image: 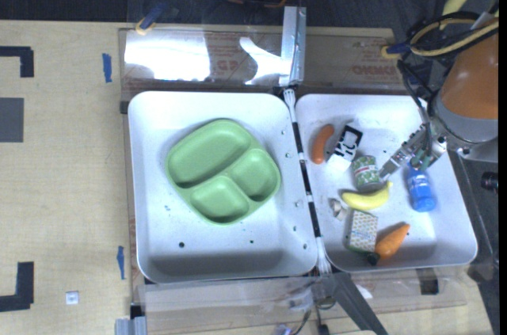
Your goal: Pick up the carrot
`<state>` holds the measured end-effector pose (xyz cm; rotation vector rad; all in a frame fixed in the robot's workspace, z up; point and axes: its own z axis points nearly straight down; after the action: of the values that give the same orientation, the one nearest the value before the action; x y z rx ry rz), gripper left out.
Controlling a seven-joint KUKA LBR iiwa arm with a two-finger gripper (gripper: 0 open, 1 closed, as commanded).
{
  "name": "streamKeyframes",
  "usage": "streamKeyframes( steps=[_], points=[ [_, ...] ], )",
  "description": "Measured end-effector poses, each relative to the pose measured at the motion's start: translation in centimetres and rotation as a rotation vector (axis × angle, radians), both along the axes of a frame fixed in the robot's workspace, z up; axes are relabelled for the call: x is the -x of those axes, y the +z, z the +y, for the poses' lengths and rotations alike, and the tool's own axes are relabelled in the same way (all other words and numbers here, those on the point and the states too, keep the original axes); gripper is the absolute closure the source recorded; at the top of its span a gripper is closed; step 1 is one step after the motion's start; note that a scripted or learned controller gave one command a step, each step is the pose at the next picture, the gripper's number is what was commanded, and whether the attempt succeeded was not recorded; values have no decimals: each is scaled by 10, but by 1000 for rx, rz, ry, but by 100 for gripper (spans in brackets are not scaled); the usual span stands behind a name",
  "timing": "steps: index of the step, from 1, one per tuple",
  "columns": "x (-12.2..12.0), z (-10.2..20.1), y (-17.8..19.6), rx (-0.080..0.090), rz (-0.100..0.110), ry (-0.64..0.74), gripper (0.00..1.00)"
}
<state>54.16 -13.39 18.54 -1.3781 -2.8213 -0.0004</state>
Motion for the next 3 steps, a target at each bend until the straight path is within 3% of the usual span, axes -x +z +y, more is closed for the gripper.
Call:
streamKeyframes(
  steps=[1, 2, 3],
  points=[
    [-45, 11, 10, 2, -8, 408, 100],
    [-102, -32, -23, 2, -7, 378, 100],
    [-104, -31, -13, 4, -14, 378, 100]
  ],
)
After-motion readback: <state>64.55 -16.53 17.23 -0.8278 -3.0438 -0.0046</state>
